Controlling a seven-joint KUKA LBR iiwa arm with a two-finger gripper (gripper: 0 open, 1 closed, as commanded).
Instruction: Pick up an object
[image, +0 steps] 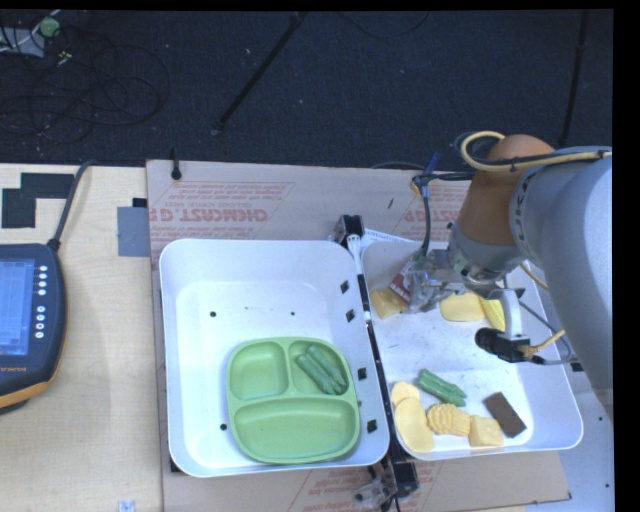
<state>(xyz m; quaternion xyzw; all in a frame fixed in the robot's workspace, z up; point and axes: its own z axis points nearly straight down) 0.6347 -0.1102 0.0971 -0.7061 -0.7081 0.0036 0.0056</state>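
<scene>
Reaching in from the right, the grey arm (560, 230) with its orange band (497, 195) is lowered into the right white bin (560, 425), and the gripper (425, 285) is seen near the far left part of that bin. How the jaws stand cannot be told — they are too small and dark against the clutter, and no object is seen between them. Just beside the gripper a yellow piece (384, 302) lies at its left and a pale yellow piece (462, 307) at its right. At the near edge of the same bin a group of yellow food toys (432, 416) is gathered, with a green bean pod (441, 387) just above them and a brown block (503, 414) at their right. In the left white bin (190, 300) a green divided tray (290, 425) is placed — two green pods (320, 369) rest in its upper right compartment. A tablet-like device (25, 320) lies on the bench at the far left.
</scene>
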